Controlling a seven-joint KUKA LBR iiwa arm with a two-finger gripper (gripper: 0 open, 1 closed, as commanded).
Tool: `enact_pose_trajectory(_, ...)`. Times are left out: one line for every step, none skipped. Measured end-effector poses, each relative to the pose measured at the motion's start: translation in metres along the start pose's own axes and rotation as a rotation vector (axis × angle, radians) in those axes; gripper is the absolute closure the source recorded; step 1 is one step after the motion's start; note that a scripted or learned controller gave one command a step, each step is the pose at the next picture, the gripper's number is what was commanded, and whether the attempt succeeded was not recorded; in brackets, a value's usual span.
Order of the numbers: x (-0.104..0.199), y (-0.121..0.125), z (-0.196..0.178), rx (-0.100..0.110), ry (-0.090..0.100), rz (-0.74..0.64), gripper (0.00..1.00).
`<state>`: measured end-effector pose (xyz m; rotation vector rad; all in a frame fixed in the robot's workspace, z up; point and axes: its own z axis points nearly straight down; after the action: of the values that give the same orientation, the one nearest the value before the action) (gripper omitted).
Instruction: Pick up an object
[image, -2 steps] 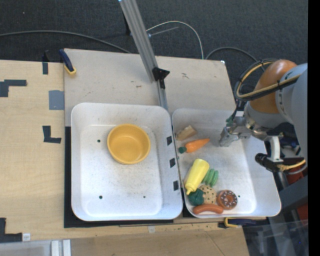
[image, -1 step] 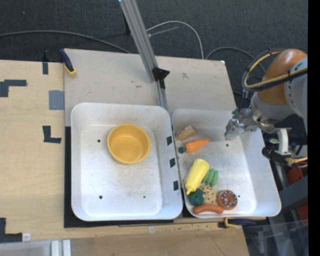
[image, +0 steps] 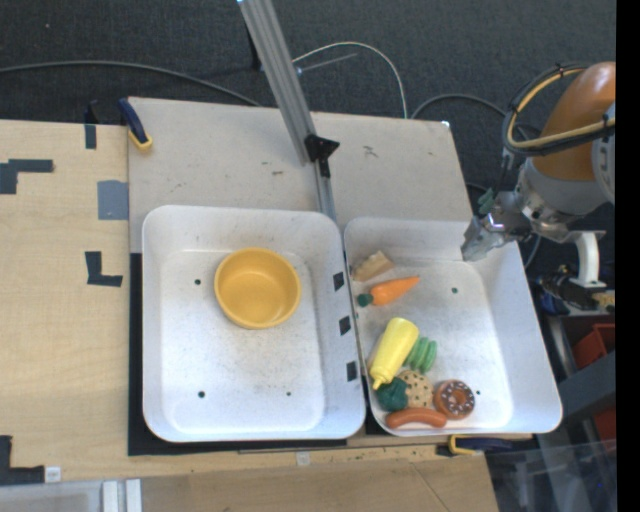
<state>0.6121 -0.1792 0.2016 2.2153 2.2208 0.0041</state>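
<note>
The gripper, at the right bin's upper right rim, is seen carrying nothing; how far it is opened cannot be told. A miss is likely, since the toys are crowded in the frame's lower middle and a descent could clip neighbours. The nearest target, an orange carrot with a green tip, lies apart, slim and tapered, beside a tan wedge.

Arm: cut off by right edge. Gripper: blurred; finger state indeterminable. Green item: partly hidden under yellow bottle and cookie; identity unclear. Sausage: partly covered by doughnut.
</note>
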Motion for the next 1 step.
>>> enact_pose_trajectory(0.0003,0.001,-0.0268,0.003,0.001,0.001,1.0)
